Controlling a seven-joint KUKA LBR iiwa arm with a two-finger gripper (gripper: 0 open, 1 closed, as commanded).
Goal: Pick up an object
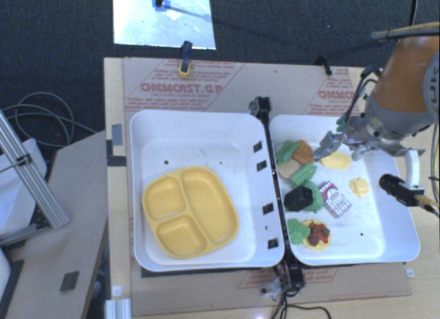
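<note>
My gripper (344, 148) hangs over the back of the right bin (395, 238), reaching in from the right. Its fingers (329, 145) stand apart, open, with nothing between them. A flat yellow oval toy (337, 162) lies just below the fingertips. To the left of it are a green and orange toy vegetable (295, 151), a beige piece (288, 169) and a green piece (304, 174). Nearer the front lie a black object (298, 199), a pink checkered packet (335, 200), a small yellow piece (359, 187) and a round toy with red dots (316, 234).
The left bin (165, 132) holds a yellow divided tray (189, 211). A black divider with clips (269, 173) runs between the bins. A black cylinder on the arm (399, 189) juts over the right bin's right side. Bare floor shows at the right bin's front right.
</note>
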